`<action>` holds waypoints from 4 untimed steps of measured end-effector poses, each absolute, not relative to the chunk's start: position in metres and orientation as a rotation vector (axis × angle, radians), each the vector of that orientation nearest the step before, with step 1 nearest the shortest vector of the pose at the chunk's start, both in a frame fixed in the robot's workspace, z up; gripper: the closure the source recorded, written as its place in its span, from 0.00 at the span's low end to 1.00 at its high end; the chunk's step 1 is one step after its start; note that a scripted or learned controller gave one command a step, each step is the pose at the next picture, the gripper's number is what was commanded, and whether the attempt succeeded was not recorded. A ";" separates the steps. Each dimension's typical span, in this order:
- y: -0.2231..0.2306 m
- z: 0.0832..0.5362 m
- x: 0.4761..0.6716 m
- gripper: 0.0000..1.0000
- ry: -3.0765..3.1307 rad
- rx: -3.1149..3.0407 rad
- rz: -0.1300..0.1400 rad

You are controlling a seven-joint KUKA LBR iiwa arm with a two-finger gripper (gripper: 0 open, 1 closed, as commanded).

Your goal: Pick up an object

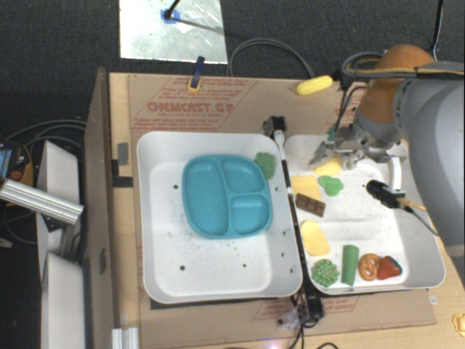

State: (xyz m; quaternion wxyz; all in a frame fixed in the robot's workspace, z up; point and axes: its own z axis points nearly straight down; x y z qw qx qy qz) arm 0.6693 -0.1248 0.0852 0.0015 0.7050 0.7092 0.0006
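My arm (429,115) reaches in from the right over the bench (218,97), a brown board carrying two shallow white bins side by side. The left bin (163,267) holds a blue divided plate (225,195) lying flat at its middle, with a green leafy piece (266,164) just off the plate's upper right corner, close to the wall shared with the right bin (418,249). That right bin holds the small toy foods I may pick from, scattered loosely so each can be taken alone: a yellow wedge (305,188) touching a brown bar (311,206), a pale yellow piece (314,237), a green speckled ball (325,272), a green stick (349,263), an orange pretzel-like ring (369,266) and a red piece (389,267) along the near wall. My end effector (338,155) hangs low at the bin's far end, just above a small green piece (332,186) and a yellow bit beside it; I cannot tell how it is set, and I see nothing grasped. I judge the pick not yet made. The bin's middle lies open for a descent; the items against the walls leave less room. A yellow banana-like toy (314,86) rests outside on the bench.
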 end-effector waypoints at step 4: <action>-0.169 0.090 0.532 0.00 2.227 2.233 -0.009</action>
